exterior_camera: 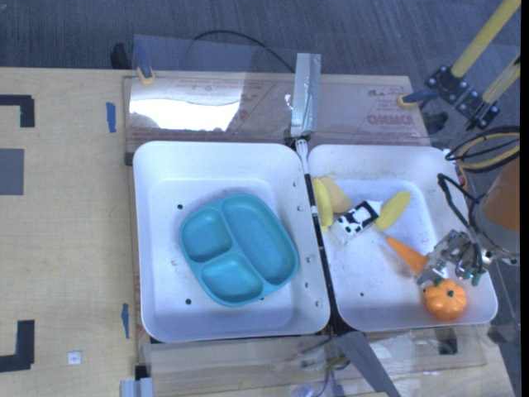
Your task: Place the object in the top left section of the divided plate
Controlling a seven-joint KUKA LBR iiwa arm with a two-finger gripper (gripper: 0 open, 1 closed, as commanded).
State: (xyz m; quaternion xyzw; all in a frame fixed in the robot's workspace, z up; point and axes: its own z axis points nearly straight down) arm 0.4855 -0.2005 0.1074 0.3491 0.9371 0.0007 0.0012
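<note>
A blue divided plate with three sections lies in the left bin, with nothing in any section. In the right bin my gripper hangs low near the right wall. It is at the thick end of an orange carrot and just above a small orange pumpkin. Whether it holds anything cannot be made out. Further left in that bin lie a yellow banana piece, a black-and-white cow toy and a yellow corn cob.
A raised divider separates the two bins. A clear panel and a metal post stand behind them. Black cables trail at the right by the arm. Yellow struts sit at the top right.
</note>
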